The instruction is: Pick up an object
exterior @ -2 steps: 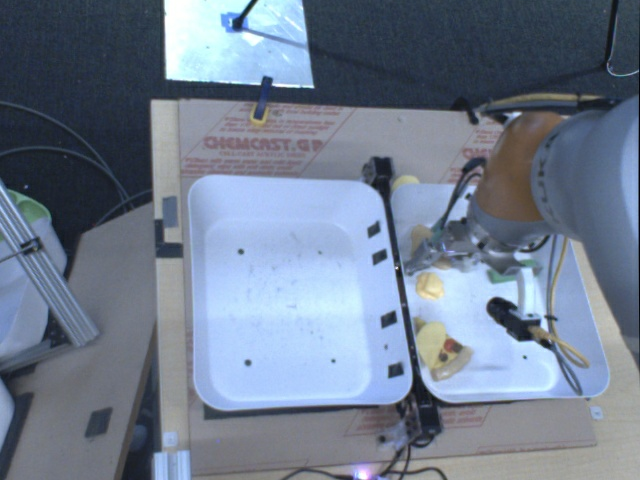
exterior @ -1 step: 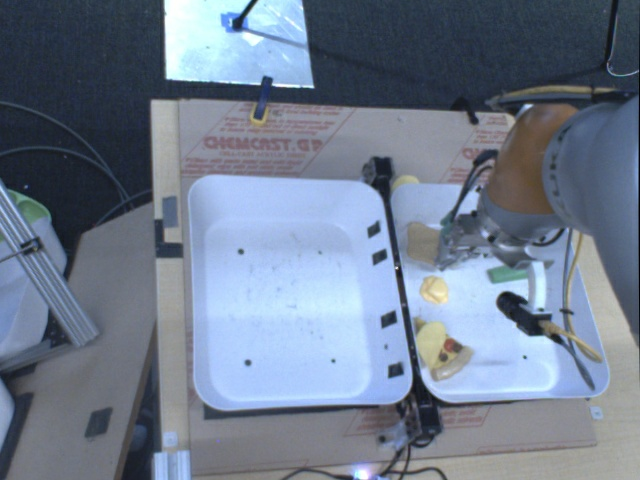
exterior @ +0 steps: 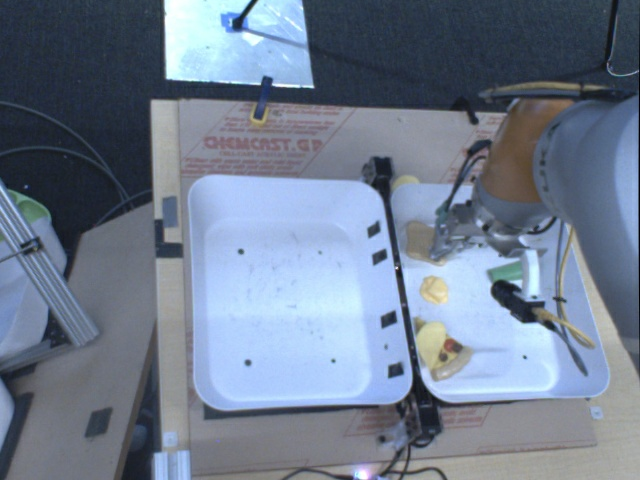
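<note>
The grey arm [exterior: 590, 158] reaches in from the right, its orange band [exterior: 520, 153] sitting just above the wrist. The wrist tips downward and to the left. The gripper [exterior: 440, 251] hangs low at the arm's end, its 2 fingers [exterior: 438, 248] pointing down, close together.

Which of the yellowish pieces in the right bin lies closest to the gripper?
The tan piece, at the gripper itself, in the bin's upper left. The small yellow lump sits lower, and the yellow toy lower still.
</note>
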Motion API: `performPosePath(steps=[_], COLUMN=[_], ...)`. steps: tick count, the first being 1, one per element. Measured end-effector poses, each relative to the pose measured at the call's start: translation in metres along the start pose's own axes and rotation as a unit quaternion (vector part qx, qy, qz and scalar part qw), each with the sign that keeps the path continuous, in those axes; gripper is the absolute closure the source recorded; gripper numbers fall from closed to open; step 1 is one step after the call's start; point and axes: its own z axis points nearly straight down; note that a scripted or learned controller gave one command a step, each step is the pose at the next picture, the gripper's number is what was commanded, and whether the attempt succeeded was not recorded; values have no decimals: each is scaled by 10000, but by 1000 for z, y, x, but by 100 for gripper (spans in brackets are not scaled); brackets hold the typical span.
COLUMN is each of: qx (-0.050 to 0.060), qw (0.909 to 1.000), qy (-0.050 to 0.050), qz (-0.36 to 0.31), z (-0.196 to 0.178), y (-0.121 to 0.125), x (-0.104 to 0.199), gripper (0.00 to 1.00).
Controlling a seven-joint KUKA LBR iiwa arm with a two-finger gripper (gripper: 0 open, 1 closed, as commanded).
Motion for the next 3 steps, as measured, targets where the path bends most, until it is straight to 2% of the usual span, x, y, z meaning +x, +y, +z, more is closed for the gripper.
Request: performPosePath(steps=[1, 2, 3], qx=[-24, -9, 14], qw=[10000, 10000, 10000], qy=[-3, 8, -2], qz=[-4, 12, 21], z=[0, -102, -54], y=[30, -52, -20], x=[-2, 28, 4], gripper=[100, 100, 100])
